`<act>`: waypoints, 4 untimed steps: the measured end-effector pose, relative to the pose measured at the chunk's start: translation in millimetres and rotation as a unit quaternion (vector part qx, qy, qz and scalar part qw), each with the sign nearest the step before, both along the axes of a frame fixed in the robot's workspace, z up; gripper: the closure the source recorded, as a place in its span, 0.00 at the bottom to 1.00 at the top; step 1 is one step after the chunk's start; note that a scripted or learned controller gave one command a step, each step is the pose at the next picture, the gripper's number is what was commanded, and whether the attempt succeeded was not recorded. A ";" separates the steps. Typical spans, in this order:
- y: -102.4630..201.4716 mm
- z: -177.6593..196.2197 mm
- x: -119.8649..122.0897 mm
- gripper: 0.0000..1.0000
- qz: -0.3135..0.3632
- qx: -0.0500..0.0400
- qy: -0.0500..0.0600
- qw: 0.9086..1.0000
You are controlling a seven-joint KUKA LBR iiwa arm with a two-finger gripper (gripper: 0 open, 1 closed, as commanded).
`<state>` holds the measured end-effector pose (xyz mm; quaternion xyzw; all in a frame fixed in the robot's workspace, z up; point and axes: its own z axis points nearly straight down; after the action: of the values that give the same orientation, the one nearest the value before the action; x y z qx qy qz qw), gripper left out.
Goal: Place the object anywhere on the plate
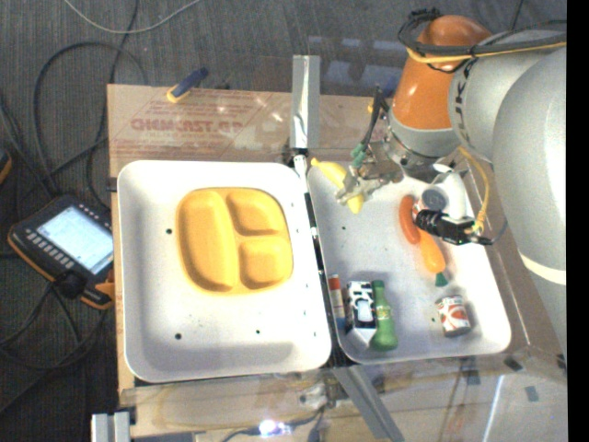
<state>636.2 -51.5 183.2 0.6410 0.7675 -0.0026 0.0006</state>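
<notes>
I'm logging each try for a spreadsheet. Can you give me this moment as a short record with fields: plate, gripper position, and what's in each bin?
plate: yellow divided plate, in the left bin, nothing on it
gripper: gripper low at the far left corner of the right bin, at a yellow object
grasp: cannot tell
right bin contents: orange carrot-like item, small can, green bottle, dark marker
task state: object not yet on plate
</notes>
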 end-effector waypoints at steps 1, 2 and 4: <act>56.4 -0.1 -5.8 1.00 0.077 0.001 0.000 0.997; 101.0 -0.2 -34.2 1.00 0.161 0.002 0.000 0.987; 83.2 -0.3 -75.5 0.00 0.165 0.002 0.001 0.986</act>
<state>560.7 31.8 182.9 0.5055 0.8628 -0.0016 -0.0007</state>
